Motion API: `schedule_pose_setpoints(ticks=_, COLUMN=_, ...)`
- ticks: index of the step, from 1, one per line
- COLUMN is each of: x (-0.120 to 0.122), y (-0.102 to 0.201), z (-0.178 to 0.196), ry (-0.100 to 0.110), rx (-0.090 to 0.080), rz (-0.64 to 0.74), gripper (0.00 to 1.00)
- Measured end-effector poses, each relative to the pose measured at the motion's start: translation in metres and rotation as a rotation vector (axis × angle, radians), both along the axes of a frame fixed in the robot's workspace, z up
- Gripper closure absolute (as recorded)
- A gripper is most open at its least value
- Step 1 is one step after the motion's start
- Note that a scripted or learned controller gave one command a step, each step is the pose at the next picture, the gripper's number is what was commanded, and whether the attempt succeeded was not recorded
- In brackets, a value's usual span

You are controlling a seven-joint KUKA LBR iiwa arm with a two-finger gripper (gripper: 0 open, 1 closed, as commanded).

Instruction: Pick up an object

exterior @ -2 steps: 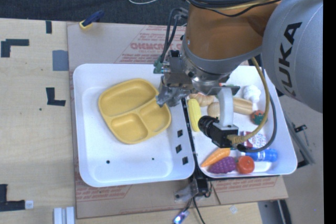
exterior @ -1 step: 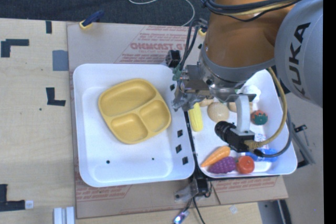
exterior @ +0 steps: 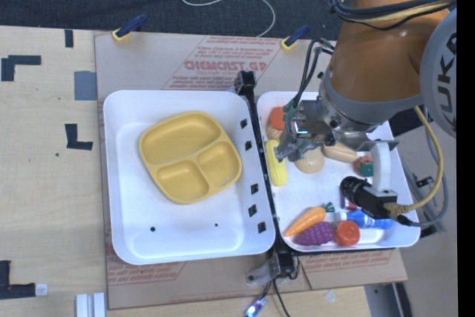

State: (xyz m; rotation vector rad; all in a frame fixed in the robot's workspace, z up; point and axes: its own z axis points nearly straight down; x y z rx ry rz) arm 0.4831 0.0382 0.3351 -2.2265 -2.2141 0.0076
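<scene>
Cardboard sheet (exterior: pixel 223 67) under bins: red print, reversed, reads "CHEMCAST GP". Left bin (exterior: pixel 122 159): smooth white plastic, shallow; holds yellow three-compartment plate (exterior: pixel 190 157), glossy, rounded. Right bin (exterior: pixel 404 234): toy food. Yellow corn (exterior: pixel 277 171) at left wall; orange carrot (exterior: pixel 306 220), purple knobbly grapes (exterior: pixel 316 234), red tomato (exterior: pixel 347 233) along near edge; beige round piece (exterior: pixel 310 162) mid-bin. Gripper (exterior: pixel 291 147) low over right bin, above corn. Fingers: open/closed state cannot be told.
</scene>
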Motion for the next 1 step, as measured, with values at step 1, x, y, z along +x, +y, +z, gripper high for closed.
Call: schedule_pose_setpoints(ticks=1, x=0.0007, y=0.0419, z=0.0566, ry=-0.008, rx=0.004, rz=0.011, gripper=1.00)
